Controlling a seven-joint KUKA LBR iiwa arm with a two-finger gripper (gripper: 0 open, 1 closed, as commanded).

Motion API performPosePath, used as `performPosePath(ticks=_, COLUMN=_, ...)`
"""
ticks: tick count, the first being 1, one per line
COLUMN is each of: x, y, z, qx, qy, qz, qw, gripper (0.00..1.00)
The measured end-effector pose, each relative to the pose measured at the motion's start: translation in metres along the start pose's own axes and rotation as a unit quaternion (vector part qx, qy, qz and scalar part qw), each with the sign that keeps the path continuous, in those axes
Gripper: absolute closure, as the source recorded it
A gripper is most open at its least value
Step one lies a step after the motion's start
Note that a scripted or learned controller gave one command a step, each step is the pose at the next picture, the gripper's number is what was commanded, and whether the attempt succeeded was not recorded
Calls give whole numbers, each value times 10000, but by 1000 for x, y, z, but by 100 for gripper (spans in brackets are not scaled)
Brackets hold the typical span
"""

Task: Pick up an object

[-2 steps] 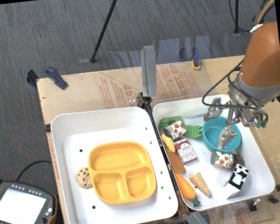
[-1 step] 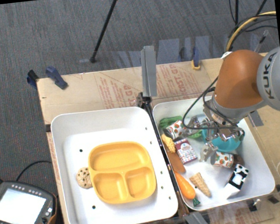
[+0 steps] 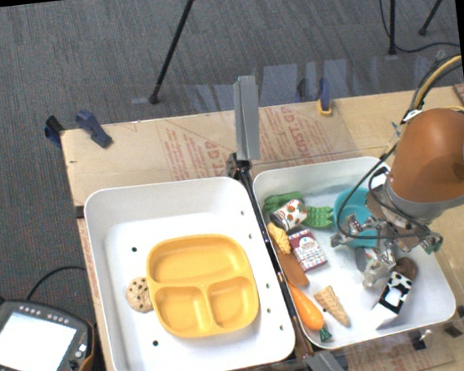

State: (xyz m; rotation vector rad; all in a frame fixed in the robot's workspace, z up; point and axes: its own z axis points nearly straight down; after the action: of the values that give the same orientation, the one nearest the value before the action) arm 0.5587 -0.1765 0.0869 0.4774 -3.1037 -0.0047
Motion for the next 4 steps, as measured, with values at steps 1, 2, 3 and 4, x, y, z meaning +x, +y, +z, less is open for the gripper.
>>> performPosePath(ticks=1, x=24, y=-8, z=0, qx=-3, qy=0, qz=284, qw=9996, gripper=0)
performPosePath(ticks=2, x=32, y=47, z=0, qx=-5, qy=-8, qz=497, qw=9988, gripper=0)
performPosePath(ticks=3, x=-37, y=78, z=-1, qx=3, qy=-20, qz=1041, qw=9946, gripper=0)
performPosePath(ticks=4, x=17, y=30, z=0, qx=13, qy=-8, qz=688, qw=9976, gripper=0)
